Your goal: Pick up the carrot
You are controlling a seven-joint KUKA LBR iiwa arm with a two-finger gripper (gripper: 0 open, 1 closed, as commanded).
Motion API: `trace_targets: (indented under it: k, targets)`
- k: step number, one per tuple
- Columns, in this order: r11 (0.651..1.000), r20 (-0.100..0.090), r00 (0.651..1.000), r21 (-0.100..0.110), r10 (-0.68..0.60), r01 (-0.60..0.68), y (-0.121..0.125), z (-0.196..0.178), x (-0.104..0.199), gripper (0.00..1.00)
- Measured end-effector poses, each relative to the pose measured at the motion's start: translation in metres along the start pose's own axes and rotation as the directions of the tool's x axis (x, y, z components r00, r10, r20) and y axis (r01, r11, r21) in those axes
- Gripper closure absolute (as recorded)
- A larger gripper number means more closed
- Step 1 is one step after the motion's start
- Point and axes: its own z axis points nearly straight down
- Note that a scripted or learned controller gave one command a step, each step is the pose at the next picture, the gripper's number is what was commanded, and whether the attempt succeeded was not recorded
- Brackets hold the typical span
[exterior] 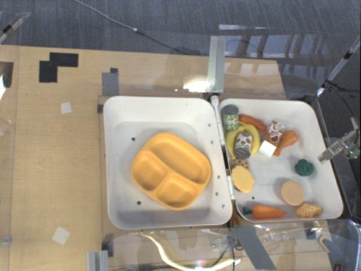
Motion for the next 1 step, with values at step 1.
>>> trace_targets:
  k: [1]
  targets:
    - [0.987, -0.018, 0.987, 0.009, -0.161, 0.161, -0.0029, 0.1236, 0.0059, 1.00]
